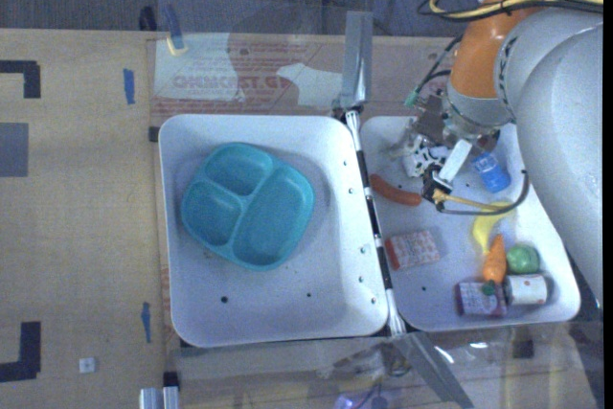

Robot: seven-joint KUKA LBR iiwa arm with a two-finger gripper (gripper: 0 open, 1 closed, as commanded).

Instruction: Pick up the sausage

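The sausage [397, 193] is a small orange-red link lying near the left wall of the right bin [421, 297]. My gripper [419, 160] hangs just above and to the right of it, at the end of the grey arm with the orange band [482, 62]. The sausage lies on the bin floor, apart from the gripper. The wrist hardware hides the fingertips.
The left bin [192, 302] holds a teal divided plate [248, 203]. In the right bin lie a pink packet [413, 249], a blue item [491, 173], a yellow banana [485, 227], a carrot [494, 259], a green ball [522, 258] and a small can [530, 289].
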